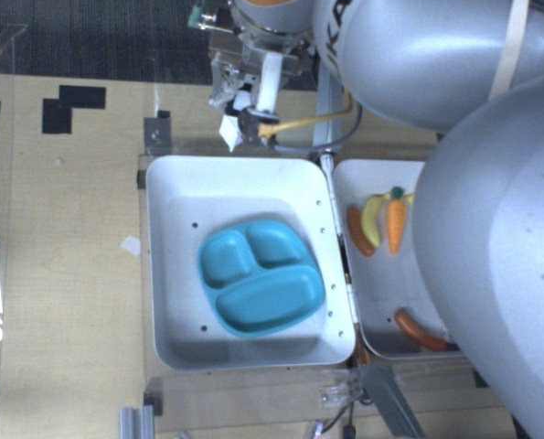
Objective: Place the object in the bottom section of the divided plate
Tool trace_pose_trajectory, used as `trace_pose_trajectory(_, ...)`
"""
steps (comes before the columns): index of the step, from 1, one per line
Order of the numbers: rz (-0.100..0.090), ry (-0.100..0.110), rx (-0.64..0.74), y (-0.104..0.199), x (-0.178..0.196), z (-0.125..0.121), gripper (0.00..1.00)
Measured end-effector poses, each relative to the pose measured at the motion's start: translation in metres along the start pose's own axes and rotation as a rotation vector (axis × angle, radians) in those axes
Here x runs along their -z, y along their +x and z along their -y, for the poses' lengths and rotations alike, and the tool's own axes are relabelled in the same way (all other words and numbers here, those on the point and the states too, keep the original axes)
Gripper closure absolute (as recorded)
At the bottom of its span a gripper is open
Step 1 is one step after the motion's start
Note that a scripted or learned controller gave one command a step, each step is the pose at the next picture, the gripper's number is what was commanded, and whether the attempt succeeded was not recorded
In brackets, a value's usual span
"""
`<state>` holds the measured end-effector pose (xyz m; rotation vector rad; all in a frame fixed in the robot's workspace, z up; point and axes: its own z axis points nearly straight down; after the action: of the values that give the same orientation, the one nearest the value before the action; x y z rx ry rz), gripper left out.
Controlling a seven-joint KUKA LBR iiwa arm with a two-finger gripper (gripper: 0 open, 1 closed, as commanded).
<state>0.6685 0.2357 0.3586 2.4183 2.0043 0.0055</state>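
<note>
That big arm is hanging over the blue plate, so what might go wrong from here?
The tool sits above the far rim of the left bin, well off the blue plate, so a drop now would likely miss the bottom section. The plate's sections are shallow, so an item could roll out. The toy carrot and sausages lie partly under the arm, awkward to reach.

The arm [491,154] hides much of the right bin [381,337] and one sausage's [422,332] end.
</note>
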Motion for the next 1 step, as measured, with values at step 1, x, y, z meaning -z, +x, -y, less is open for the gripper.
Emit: trace_pose_trajectory(1, 0.000, -0.001, 0.000, 0.0002, 0.0004, 0.0000, 0.00)
